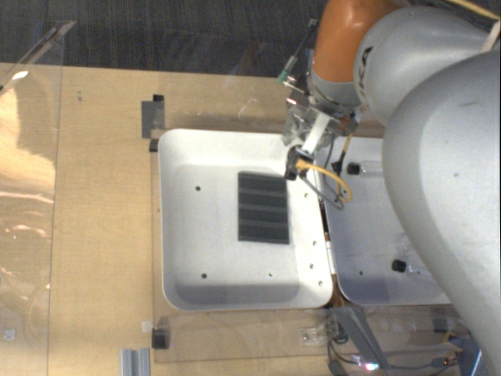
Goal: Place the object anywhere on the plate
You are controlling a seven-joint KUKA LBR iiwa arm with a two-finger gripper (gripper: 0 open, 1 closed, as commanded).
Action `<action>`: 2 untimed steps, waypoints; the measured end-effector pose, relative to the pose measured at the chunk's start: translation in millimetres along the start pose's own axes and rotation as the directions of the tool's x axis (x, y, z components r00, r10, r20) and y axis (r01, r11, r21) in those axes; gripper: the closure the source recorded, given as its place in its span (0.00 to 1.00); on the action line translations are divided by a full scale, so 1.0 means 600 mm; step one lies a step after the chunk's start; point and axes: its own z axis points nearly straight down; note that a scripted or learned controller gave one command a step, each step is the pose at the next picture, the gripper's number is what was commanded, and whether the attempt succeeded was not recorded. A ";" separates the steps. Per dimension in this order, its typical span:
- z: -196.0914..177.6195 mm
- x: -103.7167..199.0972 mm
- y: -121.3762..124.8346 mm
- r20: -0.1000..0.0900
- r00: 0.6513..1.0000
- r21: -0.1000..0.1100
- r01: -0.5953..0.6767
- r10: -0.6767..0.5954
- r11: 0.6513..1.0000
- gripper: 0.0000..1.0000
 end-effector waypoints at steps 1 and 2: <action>0.123 0.097 -0.040 0.002 0.941 0.002 -0.338 0.338 0.941 1.00; 0.032 0.188 -0.100 -0.004 0.846 0.002 -0.532 0.532 0.846 1.00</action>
